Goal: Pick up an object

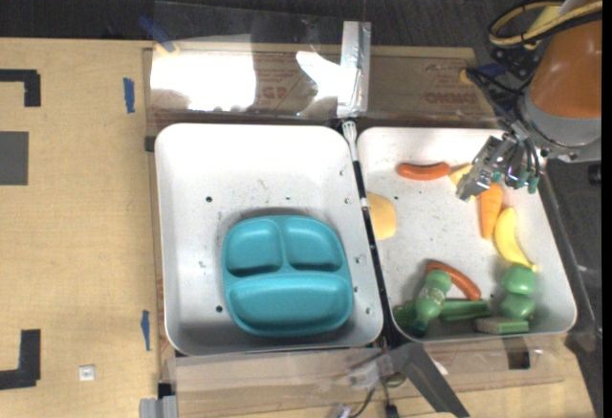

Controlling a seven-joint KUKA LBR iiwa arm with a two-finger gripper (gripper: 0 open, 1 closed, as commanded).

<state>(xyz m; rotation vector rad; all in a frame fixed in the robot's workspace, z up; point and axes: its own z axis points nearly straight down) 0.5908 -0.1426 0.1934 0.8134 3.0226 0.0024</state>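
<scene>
Your left bin (182,215) holds a teal divided tray (285,275). Your right bin (559,301) holds an orange sausage (423,171), a pale yellow piece (382,216) at its left wall, a carrot (490,209), a banana (511,239) and green toys (459,301) along the front. The gripper (483,175) hovers at the carrot's top end; you cannot tell how it is set. A clear sheet (249,62) lies on the surface behind the bins.
</scene>
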